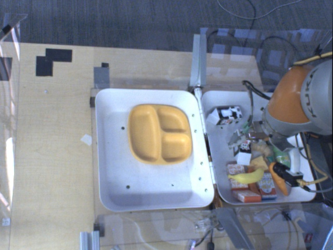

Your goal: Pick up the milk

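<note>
Left bin (112,155): held a yellow tray (158,133) with separate compartments.
Milk (228,114): lay near the right bin's (216,181) upper left, long axis roughly left to right.
Pincer (245,135): hovered just right of and below the milk; its opening could not be told.
Right bin's lower part: a banana (247,176) among small boxes.

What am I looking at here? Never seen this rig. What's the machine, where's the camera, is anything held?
One fixed camera looks down at a slant on a wooden bench bearing two shallow white bins. The grey and orange shape at right is a robot arm reaching in over the right bin. The left bin holds a yellow divided tray. The right bin holds a jumble of toy groceries: a black-and-white milk carton, a banana, small boxes. The arm's gripper hangs over that pile; whether it holds anything can't be told.
</note>
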`<move>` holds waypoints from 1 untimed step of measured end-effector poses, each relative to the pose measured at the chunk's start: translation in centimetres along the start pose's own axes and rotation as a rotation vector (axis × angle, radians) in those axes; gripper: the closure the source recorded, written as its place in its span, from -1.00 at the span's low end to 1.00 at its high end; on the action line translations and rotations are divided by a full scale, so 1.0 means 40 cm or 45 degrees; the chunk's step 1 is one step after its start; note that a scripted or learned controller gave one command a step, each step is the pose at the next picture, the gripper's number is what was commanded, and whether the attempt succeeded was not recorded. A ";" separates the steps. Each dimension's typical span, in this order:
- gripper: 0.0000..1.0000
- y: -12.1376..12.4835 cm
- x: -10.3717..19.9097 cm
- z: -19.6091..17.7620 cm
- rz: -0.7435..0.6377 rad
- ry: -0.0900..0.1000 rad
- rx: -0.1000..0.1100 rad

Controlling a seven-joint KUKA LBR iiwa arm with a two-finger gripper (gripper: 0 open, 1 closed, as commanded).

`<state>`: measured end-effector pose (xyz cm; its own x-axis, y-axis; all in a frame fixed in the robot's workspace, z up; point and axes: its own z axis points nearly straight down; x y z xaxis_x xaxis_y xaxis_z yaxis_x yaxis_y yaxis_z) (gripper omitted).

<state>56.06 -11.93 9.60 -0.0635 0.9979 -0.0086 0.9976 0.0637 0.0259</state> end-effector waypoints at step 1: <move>-1.00 0.047 -0.001 0.002 0.217 0.003 0.003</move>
<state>57.93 -11.87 9.59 0.1065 0.9943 -0.0016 0.9940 -0.1064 0.0245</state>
